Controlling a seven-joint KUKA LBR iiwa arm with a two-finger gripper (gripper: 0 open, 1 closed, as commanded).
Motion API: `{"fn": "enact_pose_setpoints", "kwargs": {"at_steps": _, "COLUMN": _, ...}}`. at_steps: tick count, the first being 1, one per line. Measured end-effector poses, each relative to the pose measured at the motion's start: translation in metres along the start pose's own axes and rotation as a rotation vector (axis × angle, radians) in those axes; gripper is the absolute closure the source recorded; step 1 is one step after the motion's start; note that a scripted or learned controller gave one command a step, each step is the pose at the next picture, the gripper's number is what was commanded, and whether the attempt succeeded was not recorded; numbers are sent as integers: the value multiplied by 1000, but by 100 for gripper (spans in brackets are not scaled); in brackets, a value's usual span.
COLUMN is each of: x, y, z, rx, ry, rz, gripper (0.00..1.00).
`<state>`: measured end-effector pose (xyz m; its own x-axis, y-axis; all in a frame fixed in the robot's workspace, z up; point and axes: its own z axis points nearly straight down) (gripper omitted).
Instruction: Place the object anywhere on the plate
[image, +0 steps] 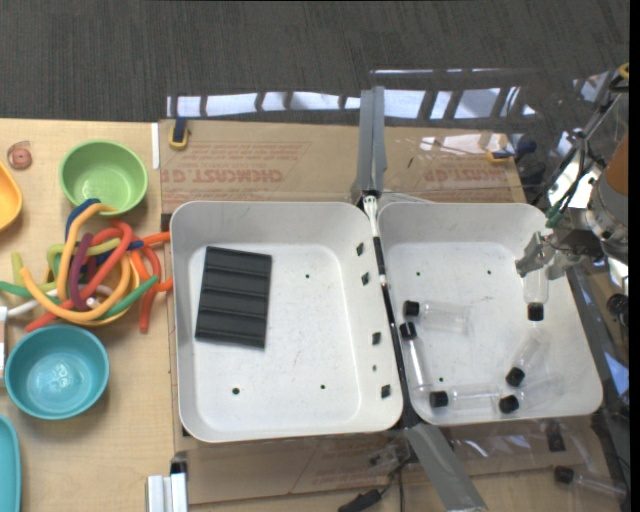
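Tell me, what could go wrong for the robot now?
The clear tubes in the right bin are see-through and lie close together, so the claw might miss or bump one aside. The black ridged plate sits far off in the left bin, so a tube could perhaps slip out on the way over the divider.

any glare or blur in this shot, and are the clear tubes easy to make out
Camera view: even light with soft shadows; the gripper at the right edge is slightly blurred; the clear tubes nearly vanish against the white right bin, their black caps standing out; the black ridged plate in the left bin looks crisp.
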<state>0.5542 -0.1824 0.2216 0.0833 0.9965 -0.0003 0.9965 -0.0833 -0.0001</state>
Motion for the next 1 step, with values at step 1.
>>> {"fn": "enact_pose_setpoints", "kwargs": {"at_steps": 1, "x": -38, "y": -70, "z": 84, "rx": 3, "ry": 1, "rz": -67, "gripper": 100}}
